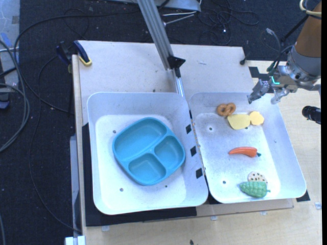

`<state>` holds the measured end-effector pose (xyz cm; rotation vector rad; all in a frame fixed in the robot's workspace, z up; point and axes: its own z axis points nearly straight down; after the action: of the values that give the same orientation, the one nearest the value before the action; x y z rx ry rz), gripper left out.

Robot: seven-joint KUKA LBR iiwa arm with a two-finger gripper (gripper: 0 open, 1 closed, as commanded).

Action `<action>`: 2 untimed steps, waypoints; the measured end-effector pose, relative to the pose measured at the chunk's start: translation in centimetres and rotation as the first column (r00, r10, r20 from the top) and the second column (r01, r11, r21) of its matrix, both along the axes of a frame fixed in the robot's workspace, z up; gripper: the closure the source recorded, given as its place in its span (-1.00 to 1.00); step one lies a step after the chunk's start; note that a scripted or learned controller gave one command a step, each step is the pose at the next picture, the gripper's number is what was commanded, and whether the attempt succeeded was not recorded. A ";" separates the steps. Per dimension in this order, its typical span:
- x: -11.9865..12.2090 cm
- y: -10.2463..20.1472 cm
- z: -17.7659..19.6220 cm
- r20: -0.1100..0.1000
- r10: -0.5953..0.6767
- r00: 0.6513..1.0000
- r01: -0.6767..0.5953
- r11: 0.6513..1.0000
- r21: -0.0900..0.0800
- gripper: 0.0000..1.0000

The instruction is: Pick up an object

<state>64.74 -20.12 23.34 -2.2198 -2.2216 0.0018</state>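
The right bin [286, 152] holds a brown pretzel [225, 108], a yellow piece [244, 120], a red chili pepper [243, 151], a spotted cookie [257, 177] and a green leafy piece [254, 189]. My gripper [268, 92] hovers above the bin's far right corner, to the right of the pretzel and above the yellow piece. Its two fingers stand apart, with nothing between them.
The left bin [102, 111] carries a blue divided plate [148, 150]. A slanted metal pole [156, 27] runs down to the gap between the bins. Cables lie on the dark floor at left and top.
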 end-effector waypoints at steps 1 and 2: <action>0.1 0.0 0.1 0.003 0.000 1.000 0.000 1.000 -0.001 -1.00; 0.2 -0.5 -6.1 -0.004 -0.001 1.000 0.001 1.000 0.000 -1.00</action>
<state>64.94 -20.63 17.27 -2.2194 -2.2180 0.0054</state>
